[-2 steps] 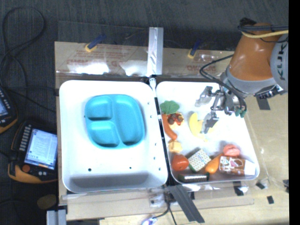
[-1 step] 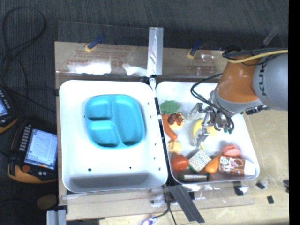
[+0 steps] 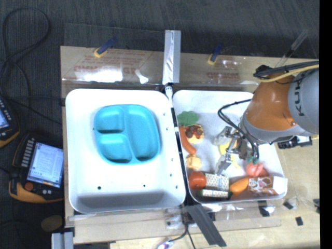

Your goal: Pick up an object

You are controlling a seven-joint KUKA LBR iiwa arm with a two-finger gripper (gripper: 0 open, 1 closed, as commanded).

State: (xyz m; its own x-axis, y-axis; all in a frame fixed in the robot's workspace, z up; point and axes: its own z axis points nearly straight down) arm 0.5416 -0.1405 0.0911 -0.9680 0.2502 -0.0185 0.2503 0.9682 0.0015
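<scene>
The right white bin (image 3: 207, 100) holds several toy foods along its left and front sides. Among them are a green leafy piece (image 3: 188, 118), an orange carrot shape (image 3: 187, 144), a red tomato (image 3: 197, 179), a patterned packet (image 3: 217, 180), an orange piece (image 3: 238, 184) and a red piece (image 3: 254, 169). My gripper (image 3: 228, 150) hangs low in the middle of this bin, below the orange band (image 3: 270, 113). It is open, its fingers spread over a small yellow piece (image 3: 229, 151). Whether they touch the piece is unclear.
The left white bin (image 3: 83, 191) carries a blue divided tray (image 3: 127, 133). A ridge (image 3: 176, 139) separates the two bins. A brown-red packet (image 3: 262, 185) lies in the right bin's front right corner. A handheld device (image 3: 44, 165) lies on the floor to the left.
</scene>
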